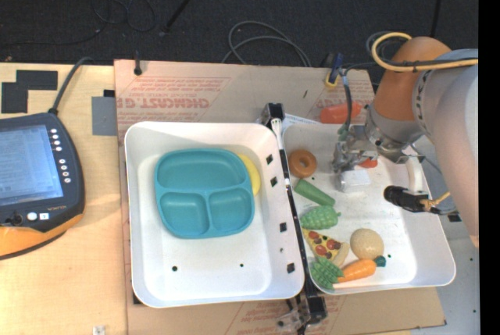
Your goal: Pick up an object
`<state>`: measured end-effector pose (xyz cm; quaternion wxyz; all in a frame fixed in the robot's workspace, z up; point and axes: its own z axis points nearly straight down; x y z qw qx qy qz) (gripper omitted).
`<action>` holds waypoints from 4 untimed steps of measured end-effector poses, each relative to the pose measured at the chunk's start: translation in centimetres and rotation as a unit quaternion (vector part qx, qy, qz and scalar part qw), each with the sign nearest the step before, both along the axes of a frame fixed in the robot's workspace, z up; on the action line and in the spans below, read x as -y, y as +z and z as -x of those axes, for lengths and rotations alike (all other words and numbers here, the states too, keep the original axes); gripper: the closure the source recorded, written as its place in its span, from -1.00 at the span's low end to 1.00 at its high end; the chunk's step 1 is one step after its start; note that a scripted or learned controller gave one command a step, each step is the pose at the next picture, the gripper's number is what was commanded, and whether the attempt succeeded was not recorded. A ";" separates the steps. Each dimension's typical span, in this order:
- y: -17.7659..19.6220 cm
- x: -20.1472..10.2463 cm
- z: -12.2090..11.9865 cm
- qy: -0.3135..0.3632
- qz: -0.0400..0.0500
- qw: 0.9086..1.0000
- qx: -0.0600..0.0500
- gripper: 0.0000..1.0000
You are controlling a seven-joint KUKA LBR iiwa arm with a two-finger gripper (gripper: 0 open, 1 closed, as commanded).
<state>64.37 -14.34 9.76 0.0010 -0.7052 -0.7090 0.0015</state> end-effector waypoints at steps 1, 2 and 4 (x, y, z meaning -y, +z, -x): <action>10.3 -1.0 0.5 -0.002 0.000 1.000 0.004 1.00; 19.3 1.5 -0.1 -0.003 0.001 1.000 0.006 1.00; 11.3 4.6 0.0 -0.002 0.000 1.000 0.003 1.00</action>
